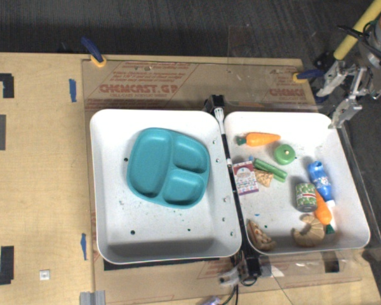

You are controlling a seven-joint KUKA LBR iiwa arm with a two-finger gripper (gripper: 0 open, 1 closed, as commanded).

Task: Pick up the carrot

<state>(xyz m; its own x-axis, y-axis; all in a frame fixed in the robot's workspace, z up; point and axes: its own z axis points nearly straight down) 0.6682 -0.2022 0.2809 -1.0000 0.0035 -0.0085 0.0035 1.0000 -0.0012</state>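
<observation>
An orange carrot (262, 139) with a green stem end lies flat near the back left of the right bin (359, 196). A second orange carrot-like piece (323, 212) lies near the bin's right wall, next to a green can (305, 196). My gripper (335, 100) hangs above the bin's back right corner, well to the right of the first carrot and clear of it. Its metal fingers (341, 112) are spread open with nothing between them.
The right bin also holds a green round piece (284, 153), a green stick (270, 169), a small red-and-white packet (244, 176), a blue bottle (319, 178) and brown bread-like pieces (309, 232). A teal divided plate (167, 167) sits in the left bin (108, 189).
</observation>
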